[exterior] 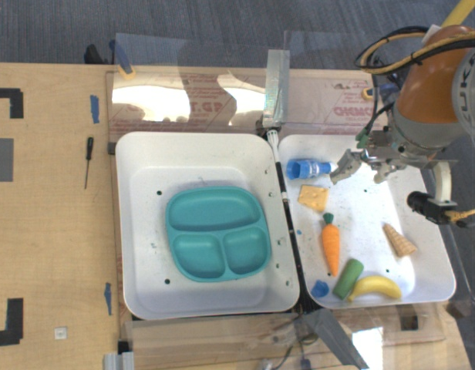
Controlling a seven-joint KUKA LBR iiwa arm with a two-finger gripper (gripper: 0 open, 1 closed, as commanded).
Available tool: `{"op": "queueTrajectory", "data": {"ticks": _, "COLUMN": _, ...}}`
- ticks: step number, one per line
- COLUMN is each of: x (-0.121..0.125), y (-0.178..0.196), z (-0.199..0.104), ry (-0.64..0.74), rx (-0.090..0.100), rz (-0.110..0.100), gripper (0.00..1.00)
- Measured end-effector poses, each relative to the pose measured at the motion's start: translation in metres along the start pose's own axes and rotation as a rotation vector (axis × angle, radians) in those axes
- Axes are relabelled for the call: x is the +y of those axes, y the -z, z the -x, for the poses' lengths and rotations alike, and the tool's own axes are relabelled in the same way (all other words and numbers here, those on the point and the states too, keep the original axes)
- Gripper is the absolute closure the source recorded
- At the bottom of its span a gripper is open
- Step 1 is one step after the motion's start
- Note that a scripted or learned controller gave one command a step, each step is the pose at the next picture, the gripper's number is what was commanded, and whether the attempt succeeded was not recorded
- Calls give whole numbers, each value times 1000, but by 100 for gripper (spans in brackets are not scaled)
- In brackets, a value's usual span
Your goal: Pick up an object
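In the right bin (pixel 430 206) lie a blue bottle (pixel 308 168), a yellow cheese wedge (pixel 314 198), an orange carrot (pixel 331 240), a tan cone (pixel 400 240), a green cucumber-like piece (pixel 348 277), a yellow banana (pixel 376 286) and a small blue piece (pixel 321 289). My gripper (pixel 362 171) hangs over the bin's far part, just right of the bottle. It is open, its two fingers spread wide with nothing between them.
The left bin (pixel 137 206) holds a teal divided plate (pixel 217 232). A raised divider (pixel 284 206) separates the two bins. A clear wall with a metal post (pixel 277 87) stands behind them. Black cables (pixel 392 48) loop above the wrist.
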State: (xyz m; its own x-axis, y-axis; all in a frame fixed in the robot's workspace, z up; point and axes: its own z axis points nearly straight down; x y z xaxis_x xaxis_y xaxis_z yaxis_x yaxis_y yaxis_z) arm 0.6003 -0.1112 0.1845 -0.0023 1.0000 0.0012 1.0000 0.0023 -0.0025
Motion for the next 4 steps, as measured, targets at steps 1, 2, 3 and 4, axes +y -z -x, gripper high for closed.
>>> {"op": "queueTrajectory", "data": {"ticks": 1, "x": -48, "y": -92, "z": -17, "ry": 88, "rx": 0, "rz": 0, "gripper": 0}}
{"op": "queueTrajectory", "data": {"ticks": 2, "x": -82, "y": -97, "z": -15, "ry": 68, "rx": -1, "rz": 12, "gripper": 0}}
{"op": "queueTrajectory", "data": {"ticks": 3, "x": -81, "y": -87, "z": -14, "ry": 65, "rx": -2, "rz": 15, "gripper": 100}}
{"op": "queueTrajectory", "data": {"ticks": 4, "x": -28, "y": 2, "z": -103, "ry": 28, "rx": 1, "rz": 7, "gripper": 100}}
